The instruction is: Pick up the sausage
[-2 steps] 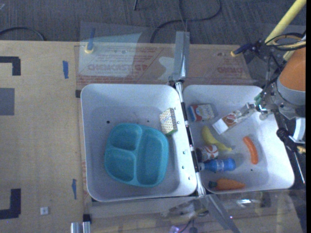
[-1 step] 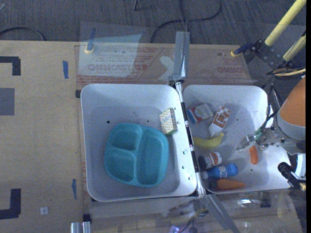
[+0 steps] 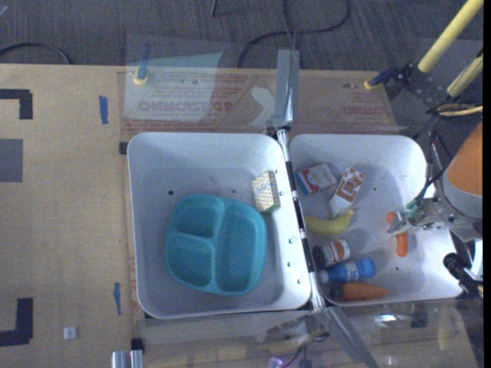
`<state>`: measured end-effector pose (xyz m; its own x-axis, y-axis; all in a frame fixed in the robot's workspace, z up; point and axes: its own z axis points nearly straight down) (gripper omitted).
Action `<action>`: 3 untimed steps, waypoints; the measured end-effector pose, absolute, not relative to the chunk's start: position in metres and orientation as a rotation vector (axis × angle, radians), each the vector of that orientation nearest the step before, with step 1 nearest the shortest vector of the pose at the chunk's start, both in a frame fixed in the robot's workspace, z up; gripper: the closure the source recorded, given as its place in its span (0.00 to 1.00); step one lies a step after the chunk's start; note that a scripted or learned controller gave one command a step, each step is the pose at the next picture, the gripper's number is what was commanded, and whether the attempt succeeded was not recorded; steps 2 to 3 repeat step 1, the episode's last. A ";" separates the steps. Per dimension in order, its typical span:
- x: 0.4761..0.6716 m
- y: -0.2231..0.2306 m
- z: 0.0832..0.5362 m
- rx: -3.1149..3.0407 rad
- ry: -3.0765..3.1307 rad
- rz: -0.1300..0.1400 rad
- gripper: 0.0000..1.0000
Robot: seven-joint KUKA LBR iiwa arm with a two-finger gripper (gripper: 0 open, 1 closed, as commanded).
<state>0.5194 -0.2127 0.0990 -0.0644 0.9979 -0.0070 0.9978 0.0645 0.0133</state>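
Where the right bin (image 3: 414,153) neared its right wall, the sausage (image 3: 401,244), a short orange-red piece, lay on the floor, standing roughly upright in the camera view. Just above it hung the gripper (image 3: 405,218), its tip close to the sausage's upper end; whether it was apart or together could not be told, and no contact with the sausage could be made out. The arm (image 3: 469,171) entered from the right, its orange band over the bin's right rim. Left of the sausage, well apart from it, lay a banana (image 3: 330,222), with a carton (image 3: 347,190) and a pack (image 3: 316,179) above it. Below the banana were a jar (image 3: 331,251), a blue bottle (image 3: 349,271) and, nearest the lower rim, a carrot (image 3: 362,290). The left bin (image 3: 153,167) held a teal tray (image 3: 216,244) with three compartments and a small box (image 3: 265,191) touching the tray's upper right edge
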 end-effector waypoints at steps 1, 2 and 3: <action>0.547 -0.150 0.179 2.143 2.295 0.002 1.00; 0.547 -0.150 0.179 2.143 2.295 0.002 1.00; 0.547 -0.150 0.179 2.143 2.295 0.002 1.00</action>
